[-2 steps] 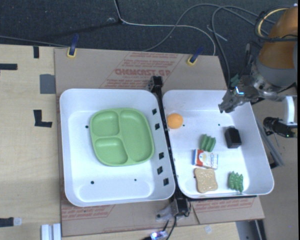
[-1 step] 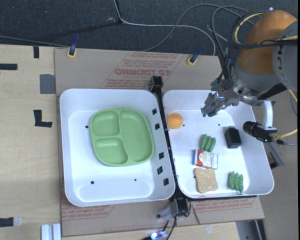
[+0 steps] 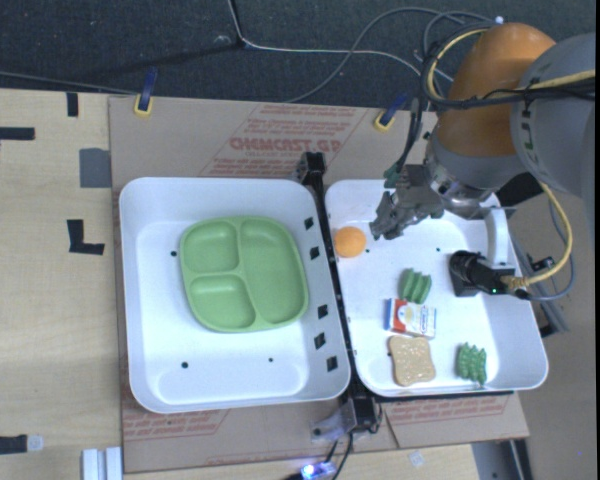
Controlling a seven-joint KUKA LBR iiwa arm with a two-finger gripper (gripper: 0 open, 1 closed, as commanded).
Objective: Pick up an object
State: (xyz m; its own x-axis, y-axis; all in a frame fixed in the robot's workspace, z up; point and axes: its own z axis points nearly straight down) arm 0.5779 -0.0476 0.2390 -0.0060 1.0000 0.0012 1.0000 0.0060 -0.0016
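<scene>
The gripper [image 3: 382, 230] hangs just at 3 o'clock of the orange ball [image 3: 350, 242], probably lining up a grab, though I can't tell how its jaws stand.

Pale wooden tabletop [image 3: 40, 298] lying under a brown cardboard sheet [image 3: 270, 138] printed with red lettering. Sitting on the cardboard side by side, touching along a black middle seam: two shallow white bins, left bin [image 3: 150, 368] and right bin [image 3: 525, 353]. Sticking to the bare wood at the left: dark tape marks [image 3: 80, 236]. Gripping the cardboard's far edge: two yellow clamps [image 3: 143, 103].
</scene>
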